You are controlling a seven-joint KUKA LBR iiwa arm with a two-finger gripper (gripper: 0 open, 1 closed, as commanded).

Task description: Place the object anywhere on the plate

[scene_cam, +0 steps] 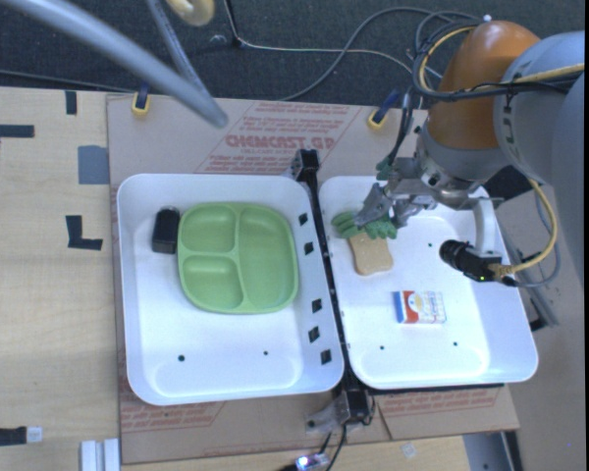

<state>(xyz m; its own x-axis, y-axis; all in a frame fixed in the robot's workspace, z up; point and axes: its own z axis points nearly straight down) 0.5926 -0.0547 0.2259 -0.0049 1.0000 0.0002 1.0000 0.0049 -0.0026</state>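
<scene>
A light green plate (239, 258) with three compartments lies in the left bin (216, 366). In the right bin (452, 351), near its upper left corner, a green leafy object (358, 226) rests beside a tan slice of toast (371, 255). My gripper (388, 207) hangs right over the green object's right end, its fingers pointing down and to the left. A small red, white and blue carton (418, 307) lies in the middle of the right bin.
A small black block (165, 231) lies in the left bin against the plate's left edge. A black divider (319, 263) runs between the two bins. Cables loop above the right bin. A grey pole crosses the upper left.
</scene>
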